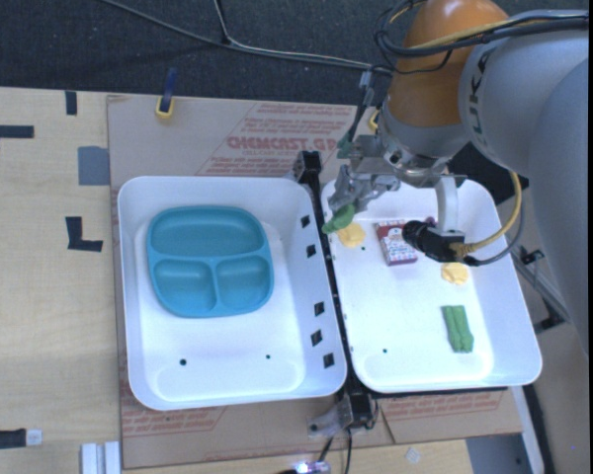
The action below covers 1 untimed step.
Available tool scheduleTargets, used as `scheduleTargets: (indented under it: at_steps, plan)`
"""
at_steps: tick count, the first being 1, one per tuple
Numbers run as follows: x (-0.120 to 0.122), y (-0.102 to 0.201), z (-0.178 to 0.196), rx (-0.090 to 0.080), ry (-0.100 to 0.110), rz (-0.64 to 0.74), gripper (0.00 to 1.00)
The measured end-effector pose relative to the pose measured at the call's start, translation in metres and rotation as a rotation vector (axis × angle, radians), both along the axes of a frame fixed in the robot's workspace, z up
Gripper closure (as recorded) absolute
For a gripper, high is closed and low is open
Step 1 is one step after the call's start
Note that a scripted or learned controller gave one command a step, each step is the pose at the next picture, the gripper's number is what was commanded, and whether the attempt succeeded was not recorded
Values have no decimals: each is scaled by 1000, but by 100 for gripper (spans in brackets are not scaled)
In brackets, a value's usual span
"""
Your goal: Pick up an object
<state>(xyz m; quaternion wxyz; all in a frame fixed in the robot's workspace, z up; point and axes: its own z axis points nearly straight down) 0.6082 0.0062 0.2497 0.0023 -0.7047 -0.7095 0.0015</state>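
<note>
Green block (458, 328) low in right bin (415, 363), tool (348, 205) well apart.

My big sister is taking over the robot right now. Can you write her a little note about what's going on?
Gripper: low over the right bin's upper left corner, with something green at its tips; a firm grasp can't be confirmed.
Right bin: yellow piece, red box, second yellow piece, green block.
Left bin: blue divided plate.
Done: nothing clearly lifted. Left: grasp and raise one object.
</note>
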Motion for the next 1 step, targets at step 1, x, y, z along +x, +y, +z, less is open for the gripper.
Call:
scheduleTargets:
  at_steps: [1]
  plan:
    - [-19, 58, -15, -1, 1, 0, 100]
